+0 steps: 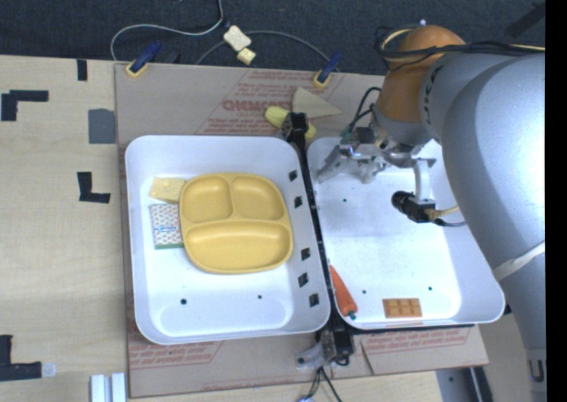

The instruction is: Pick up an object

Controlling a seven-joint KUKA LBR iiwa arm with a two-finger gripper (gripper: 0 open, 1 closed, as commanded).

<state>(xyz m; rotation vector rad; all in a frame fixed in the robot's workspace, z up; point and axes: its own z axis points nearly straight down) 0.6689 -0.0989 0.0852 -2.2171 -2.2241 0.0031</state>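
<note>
My gripper (353, 159) hangs low over the far left corner of the right bin (461, 254), close to the divider between the bins. Nothing shows directly under it. An orange carrot (343, 293) lies along the right bin's near left wall. A small orange waffle-like square (401, 307) rests near that bin's front edge. In the left bin (221, 316) sits a yellow divided plate (236, 222). A pale yellow block (166, 189) and a patterned card-like piece (165, 225) lie at the plate's left.
The grey arm (496, 143) covers the right side of the right bin. A black clip strip (306, 214) runs between the bins. Behind the bins on the cardboard lie a yellow item (277, 115), blue clamps (142, 59) and a cable (213, 2).
</note>
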